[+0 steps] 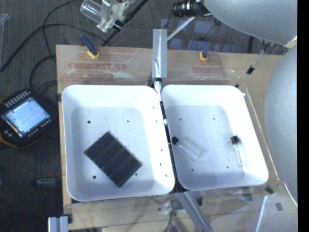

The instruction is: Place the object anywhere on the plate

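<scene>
The arm [260, 8] bulks across the top right corner and down the right edge, well above the desk [120, 64]. Whether the jaws are open or closed, I cannot tell. The left bin [72, 129] holds a dark plate [113, 158]. The right bin [251, 129] holds two clear vials [189, 149] [238, 151], apart from each other.

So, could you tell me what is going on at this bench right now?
A robot arm looms over the upper right, above the bench. Nothing is being handled at the moment. A dark ribbed plate lies flat in the left bin. Two small clear vials with dark caps, one near the divider and one further right, lie in the right bin, not yet on the plate.
</scene>
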You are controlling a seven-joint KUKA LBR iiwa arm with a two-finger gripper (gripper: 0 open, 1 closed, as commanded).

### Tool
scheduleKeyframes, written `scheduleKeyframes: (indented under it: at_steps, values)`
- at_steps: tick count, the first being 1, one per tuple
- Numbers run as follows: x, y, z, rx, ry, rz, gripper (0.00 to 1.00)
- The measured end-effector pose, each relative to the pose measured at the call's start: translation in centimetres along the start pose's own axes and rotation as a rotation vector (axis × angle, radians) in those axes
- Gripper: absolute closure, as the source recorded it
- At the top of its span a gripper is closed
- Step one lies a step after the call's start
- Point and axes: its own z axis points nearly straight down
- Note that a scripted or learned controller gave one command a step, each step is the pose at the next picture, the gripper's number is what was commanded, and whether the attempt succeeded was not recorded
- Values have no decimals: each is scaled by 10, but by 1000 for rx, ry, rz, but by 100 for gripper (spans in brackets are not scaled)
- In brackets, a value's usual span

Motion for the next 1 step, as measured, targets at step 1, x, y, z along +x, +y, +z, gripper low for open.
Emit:
scheduleKeyframes:
  at_steps: [1]
  values:
    - [0, 1, -9, -1, -2, 0, 100]
